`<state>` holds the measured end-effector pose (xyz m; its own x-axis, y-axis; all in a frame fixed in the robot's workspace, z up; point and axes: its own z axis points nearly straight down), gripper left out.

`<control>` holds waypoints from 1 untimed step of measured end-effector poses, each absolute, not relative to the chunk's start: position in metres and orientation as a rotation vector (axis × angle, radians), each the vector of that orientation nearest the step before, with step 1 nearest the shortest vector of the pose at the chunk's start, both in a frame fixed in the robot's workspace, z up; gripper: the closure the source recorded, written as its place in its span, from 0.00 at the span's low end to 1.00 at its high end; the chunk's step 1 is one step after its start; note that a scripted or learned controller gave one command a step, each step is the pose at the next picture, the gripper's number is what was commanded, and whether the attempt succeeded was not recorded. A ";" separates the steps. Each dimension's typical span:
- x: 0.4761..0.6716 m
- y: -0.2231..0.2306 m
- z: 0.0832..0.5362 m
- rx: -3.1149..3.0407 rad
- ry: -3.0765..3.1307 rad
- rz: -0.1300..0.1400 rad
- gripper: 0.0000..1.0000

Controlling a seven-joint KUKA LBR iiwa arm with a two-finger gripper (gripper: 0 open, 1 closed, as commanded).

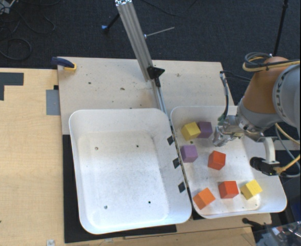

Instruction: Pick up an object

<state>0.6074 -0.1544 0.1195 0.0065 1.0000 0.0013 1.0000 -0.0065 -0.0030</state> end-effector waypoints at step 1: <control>0.607 -0.154 0.183 -2.223 -2.224 -0.003 1.00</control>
